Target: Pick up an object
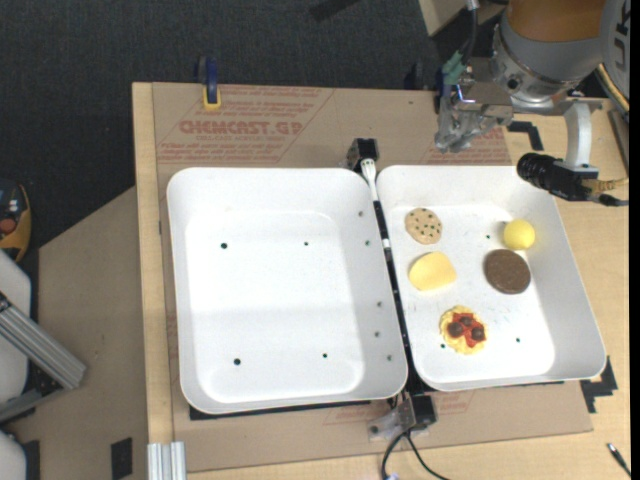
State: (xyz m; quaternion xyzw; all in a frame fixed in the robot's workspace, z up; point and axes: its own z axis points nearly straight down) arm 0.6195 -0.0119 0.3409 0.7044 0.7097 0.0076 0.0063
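Resting on brown bench (260,128), two white bins (190,268).

The arm (560,18) hangs at upper right, its hand (462,128) pointing down.

This is a robotics lab or test cell, not a home or kitchen. The tabletop (90,258) is plain wood, covered by a brown cardboard sheet (290,128) printed with a maker's name and pinned at its far edge by a small blue and yellow clamp (209,80). Two shallow white bins (190,193) sit side by side on it, joined along the middle by black fittings (362,153). Loose cables (400,453) trail off the near edge, and a piece of aluminium framing (40,343) shows at the left. The food in the right bin, such as a chocolate-chip cookie (423,225), looks like toy props. A grey and orange industrial arm (560,18) reaches in at the upper right over dark carpet (100,28).
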